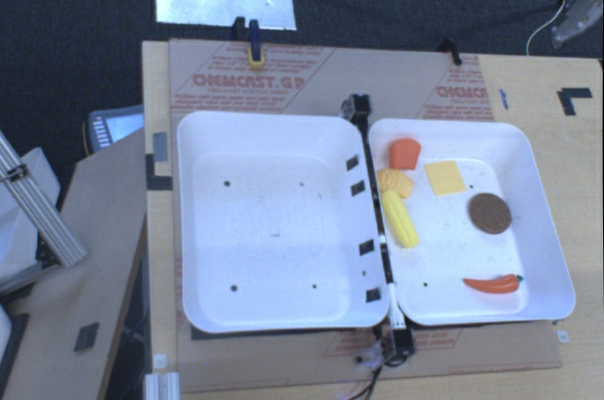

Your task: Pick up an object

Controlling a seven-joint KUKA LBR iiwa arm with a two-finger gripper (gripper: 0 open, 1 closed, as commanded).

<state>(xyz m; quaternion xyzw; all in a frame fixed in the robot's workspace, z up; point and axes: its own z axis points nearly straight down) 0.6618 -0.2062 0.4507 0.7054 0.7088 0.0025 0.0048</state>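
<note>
- Left bin (274, 153): the shallow white tray on the camera view's left; nothing to pick lies in it.
- Right bin (528, 200): holds all five candidate objects, so any pick must target this side.
- Orange block (405, 154): near the back left corner of the right bin, close to the divider (373, 200) between the bins.
- Yellow corn cob (399, 218): lies lengthwise just beside the divider; a rounded orange-yellow piece (395, 182) touches its far end.
- Yellow flat square (444, 177): lies flat on the bin floor, just right of the orange block.
- Brown disc (490, 213): flat on the floor, near the bin's right side, apart from the other items.
- Red chili pepper (492, 284): near the front wall, thin and curved.
- Gripper state: cannot be told from this moment; no object is confirmed as held.
- Risk, wall interference: the corn cob and orange block sit so close to the divider that a descending finger would likely strike the wall or clips.
- Risk, flat items: the square and disc present little height; the fingers would probably scrape the floor and close on nothing.
- Risk, thin item: the chili could roll or slip out if approached across its curve.
- Risk, double contact: targeting the corn cob may also nudge the touching piece.
</note>
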